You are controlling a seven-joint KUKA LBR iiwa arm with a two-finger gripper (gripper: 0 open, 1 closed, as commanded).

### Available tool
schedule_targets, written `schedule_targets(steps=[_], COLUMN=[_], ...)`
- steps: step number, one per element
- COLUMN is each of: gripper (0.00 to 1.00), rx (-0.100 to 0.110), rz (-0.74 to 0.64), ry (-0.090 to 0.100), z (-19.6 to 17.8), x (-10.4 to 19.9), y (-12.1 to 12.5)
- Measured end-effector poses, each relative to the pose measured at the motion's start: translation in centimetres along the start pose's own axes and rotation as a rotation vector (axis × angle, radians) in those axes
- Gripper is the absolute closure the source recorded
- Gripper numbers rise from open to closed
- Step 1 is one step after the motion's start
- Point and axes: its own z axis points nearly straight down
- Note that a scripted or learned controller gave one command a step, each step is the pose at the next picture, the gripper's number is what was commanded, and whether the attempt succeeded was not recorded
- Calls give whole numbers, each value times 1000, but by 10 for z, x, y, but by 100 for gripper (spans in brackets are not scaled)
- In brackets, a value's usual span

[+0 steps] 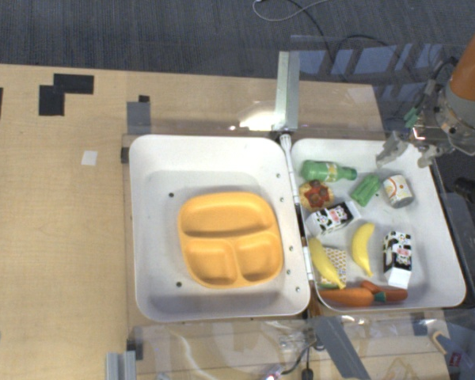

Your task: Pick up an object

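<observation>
Two bins on your desk: left bin (142,212) has a yellow tray (229,238); right bin (439,236) has a green bottle (327,170), can (397,190), bananas (364,246), milk carton (397,257), carrot (348,297). Your claw (406,150) hovers spread over the far right corner, pinching nothing.

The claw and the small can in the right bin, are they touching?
Apart. The camera view shows the claw open above the bin's far edge, with bare white floor between it and the small can.
</observation>
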Motion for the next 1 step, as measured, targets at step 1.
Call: schedule_targets(steps=[1], gripper=[0], rx=[-1], rz=[56], ry=[0], z=[123], x=[41], y=[2])
